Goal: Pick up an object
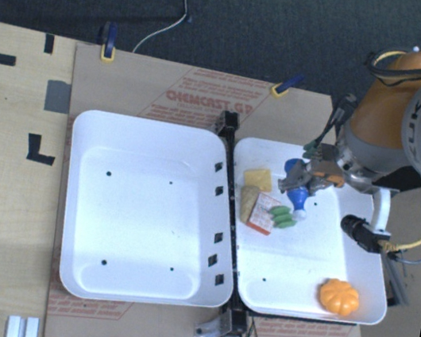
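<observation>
Item for your log: gripper [301,184], finger state not discernible, hung over the right bin [355,262] at the blue object [297,197], with the green piece [282,217] and packet [264,213] just left-below it.

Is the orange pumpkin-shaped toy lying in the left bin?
No. The orange pumpkin-shaped toy lies in the near right corner of the right bin, not in the left bin.

So the right bin [363,263] has a clutter pile [268,206] at its 10 o'clock, pumpkin [339,297] at 5 o'clock, gripper [298,185] over the pile.
</observation>
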Robot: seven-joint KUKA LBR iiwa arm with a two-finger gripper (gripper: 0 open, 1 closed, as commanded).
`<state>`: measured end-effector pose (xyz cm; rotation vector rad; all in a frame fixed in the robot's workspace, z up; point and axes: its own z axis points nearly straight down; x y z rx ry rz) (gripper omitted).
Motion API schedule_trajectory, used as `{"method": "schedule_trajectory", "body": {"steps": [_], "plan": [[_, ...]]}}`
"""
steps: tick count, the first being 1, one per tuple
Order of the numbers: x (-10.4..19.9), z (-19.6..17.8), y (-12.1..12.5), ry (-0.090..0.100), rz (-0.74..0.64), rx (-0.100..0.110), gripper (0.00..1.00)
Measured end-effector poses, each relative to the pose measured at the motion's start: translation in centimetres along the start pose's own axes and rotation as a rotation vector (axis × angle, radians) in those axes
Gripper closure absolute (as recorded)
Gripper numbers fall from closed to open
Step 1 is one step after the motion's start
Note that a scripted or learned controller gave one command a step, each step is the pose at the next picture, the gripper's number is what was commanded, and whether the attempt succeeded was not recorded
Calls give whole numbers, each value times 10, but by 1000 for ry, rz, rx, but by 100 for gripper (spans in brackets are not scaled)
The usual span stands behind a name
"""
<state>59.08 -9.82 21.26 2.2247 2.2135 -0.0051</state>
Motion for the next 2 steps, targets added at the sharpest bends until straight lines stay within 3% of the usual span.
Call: {"method": "schedule_trajectory", "body": {"steps": [1,2], "plan": [[86,-32,31,7,-15,-1,100],[126,-1,52,5,-10,6,100]]}}
